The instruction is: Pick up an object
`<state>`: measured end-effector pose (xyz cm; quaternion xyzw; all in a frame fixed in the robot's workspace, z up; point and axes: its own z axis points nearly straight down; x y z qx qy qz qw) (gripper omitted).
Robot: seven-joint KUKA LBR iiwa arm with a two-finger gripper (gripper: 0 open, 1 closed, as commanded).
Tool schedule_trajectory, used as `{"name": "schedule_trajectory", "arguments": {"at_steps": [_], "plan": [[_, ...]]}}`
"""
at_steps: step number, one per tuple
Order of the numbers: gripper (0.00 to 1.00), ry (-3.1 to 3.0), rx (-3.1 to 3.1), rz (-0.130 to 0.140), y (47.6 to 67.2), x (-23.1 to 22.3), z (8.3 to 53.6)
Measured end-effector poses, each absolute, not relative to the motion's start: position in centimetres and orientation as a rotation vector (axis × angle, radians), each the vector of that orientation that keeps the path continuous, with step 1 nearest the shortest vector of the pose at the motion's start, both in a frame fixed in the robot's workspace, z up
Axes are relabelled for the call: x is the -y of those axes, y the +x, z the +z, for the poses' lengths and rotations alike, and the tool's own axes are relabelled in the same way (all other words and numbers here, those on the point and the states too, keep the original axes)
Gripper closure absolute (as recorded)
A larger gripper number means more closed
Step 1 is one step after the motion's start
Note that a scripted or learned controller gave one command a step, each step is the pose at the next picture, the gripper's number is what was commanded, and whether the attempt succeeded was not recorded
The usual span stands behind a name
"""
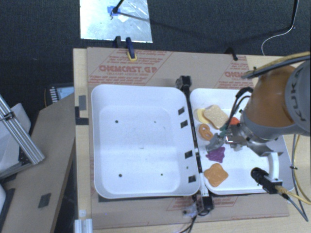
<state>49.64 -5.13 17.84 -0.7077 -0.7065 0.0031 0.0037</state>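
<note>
Purple toy (215,154) lies in the right bin (243,182), just below the gripper (217,142), whose tips hang close over its upper edge (contact unclear; cannot tell the claw's opening). Bread slice (215,115), pretzel (205,132) and orange piece (215,174) crowd nearby, so approach looks deliberately centred between them.

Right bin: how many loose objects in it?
5 visible: bread slice, yellow piece beside it, pretzel, purple piece, orange piece nearest the camera. The arm may hide more.
</note>
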Motion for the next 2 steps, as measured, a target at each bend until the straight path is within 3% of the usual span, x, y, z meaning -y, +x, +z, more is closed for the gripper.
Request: {"name": "schedule_trajectory", "arguments": {"at_steps": [1, 2], "plan": [[1.00, -2.221, 2.225, -0.003, 50.0, 5.0, 19.5], [1.00, -2.214, 2.240, -0.018, 49.8, -0.7, 30.1]]}}
